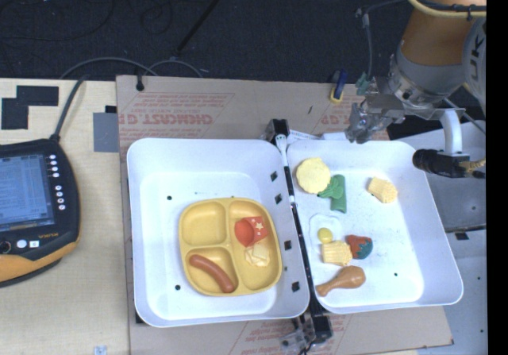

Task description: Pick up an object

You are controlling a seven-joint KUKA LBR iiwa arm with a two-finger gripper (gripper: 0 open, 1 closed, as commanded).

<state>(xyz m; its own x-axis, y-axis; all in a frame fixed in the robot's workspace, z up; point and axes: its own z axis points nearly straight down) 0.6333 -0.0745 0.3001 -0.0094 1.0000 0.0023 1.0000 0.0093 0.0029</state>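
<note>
My gripper [359, 131] hangs over the far rim of the right bin [432, 266], with nothing visibly in it. Below it, inside that bin, lie a round yellow piece [313, 175] and a green piece [337, 193]. A small yellow chunk [382, 190] sits to their right. Nearer the front are a fried egg [325, 233], a corn cob [336, 252], a red and green piece [359, 246] and a brown drumstick [341, 280].
The left bin [151, 187] holds a yellow divided plate [198, 226] with a sausage [213, 272], a red piece [248, 230] and a pale yellow piece [256, 255]. A teach pendant [32, 202] lies at the far left. Brown cardboard [206, 111] lies under both bins.
</note>
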